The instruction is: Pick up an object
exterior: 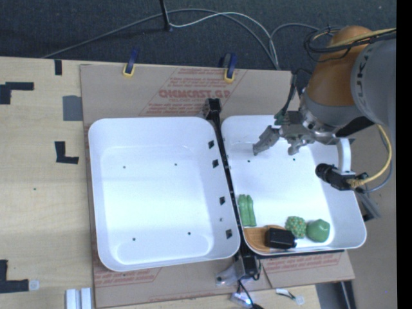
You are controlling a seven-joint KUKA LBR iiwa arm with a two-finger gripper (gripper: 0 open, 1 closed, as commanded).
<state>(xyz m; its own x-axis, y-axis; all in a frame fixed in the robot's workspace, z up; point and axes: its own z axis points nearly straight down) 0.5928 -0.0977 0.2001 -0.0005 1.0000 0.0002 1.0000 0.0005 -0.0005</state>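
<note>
Your hand (278, 141) hovers over the right bin's (335, 195) far end, fingers spread, pinching nothing. Pick not begun. Candidates cluster at its near edge: green pod (246, 210), bumpy green ball (295, 225), black block (279, 238).

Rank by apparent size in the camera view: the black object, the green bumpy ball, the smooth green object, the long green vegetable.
1. long green vegetable
2. black object
3. green bumpy ball and smooth green object: these look alike, so unranked.
</note>
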